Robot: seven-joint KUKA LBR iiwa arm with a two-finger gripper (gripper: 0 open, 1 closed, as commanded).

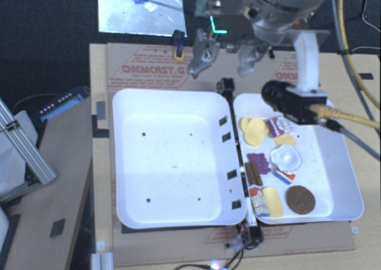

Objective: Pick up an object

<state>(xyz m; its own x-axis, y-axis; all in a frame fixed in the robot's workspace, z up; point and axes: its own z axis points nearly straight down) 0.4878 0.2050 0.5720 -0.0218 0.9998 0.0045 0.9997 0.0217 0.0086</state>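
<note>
My gripper (225, 63) hangs high above the far edge of the bench, behind the two bins, open with nothing between its fingers (201, 60). The right bin (342, 173) holds several small items: pale yellow chips (253, 130), a red and white packet (278, 126), a purple piece (259, 162), a white cup (286, 157), a brown bar (254, 173), a yellow block (272, 201) and a brown round cookie (299, 199). All of them lie well below and in front of the gripper.
The left bin (172, 156) sits beside the right one, joined by a black clipped divider (235, 144). A black device (292, 102) on a white post overhangs the right bin's far edge. A yellow cable (351, 119) runs off to the right.
</note>
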